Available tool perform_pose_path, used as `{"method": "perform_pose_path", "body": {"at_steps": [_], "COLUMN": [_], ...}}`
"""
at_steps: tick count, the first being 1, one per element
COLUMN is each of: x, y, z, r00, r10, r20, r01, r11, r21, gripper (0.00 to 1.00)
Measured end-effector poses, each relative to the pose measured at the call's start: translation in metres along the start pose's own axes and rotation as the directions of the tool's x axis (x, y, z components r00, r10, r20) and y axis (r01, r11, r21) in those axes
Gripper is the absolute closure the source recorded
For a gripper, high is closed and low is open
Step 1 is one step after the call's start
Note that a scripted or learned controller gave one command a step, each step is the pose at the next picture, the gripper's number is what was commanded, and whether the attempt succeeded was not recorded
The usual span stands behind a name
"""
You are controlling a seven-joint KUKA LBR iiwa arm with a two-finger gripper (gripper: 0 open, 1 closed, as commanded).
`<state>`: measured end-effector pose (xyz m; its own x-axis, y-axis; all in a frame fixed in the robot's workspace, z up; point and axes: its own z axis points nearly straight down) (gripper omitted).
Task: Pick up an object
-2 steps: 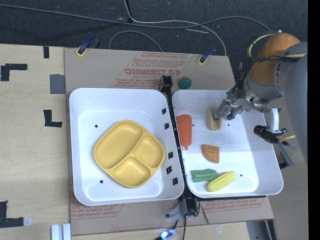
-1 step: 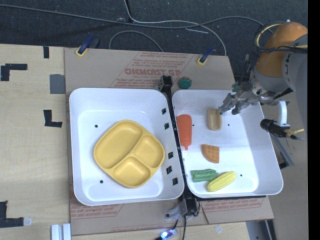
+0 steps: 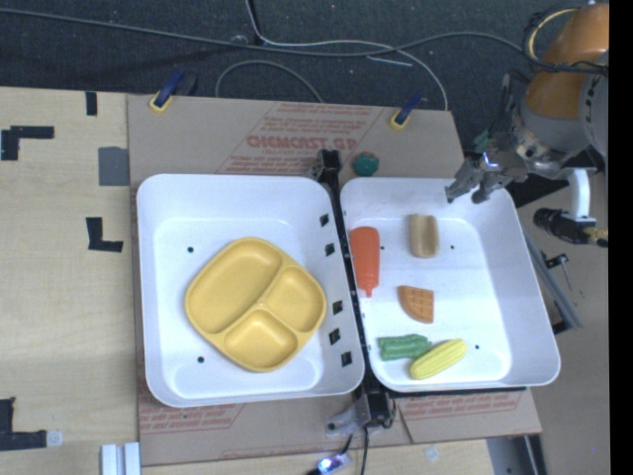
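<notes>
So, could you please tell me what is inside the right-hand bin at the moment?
The right bin holds an orange bottle, a tan bread piece, a waffle wedge, a green pod and a corn cob. Whatever lies beneath them is covered.

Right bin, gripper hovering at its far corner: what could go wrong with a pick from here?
1. The green pod and the corn lie touching, so a grasp there may nudge or catch both.
2. The orange bottle lies close along the bin's left wall, leaving little room on that side.
3. The gripper sits over the bin's far right corner, so a straight descent may meet the rim rather than the bread piece.
</notes>
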<state>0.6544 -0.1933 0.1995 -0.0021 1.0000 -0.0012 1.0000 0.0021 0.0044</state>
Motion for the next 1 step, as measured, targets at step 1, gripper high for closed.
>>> {"method": "perform_pose_path", "body": {"at_steps": [1], "x": [0.0055], "y": [0.0015], "z": [-0.044], "r00": [1.0], "r10": [0.0], "r20": [0.0], "r01": [0.0], "r11": [1.0], "r21": [0.001], "gripper": [1.0]}}
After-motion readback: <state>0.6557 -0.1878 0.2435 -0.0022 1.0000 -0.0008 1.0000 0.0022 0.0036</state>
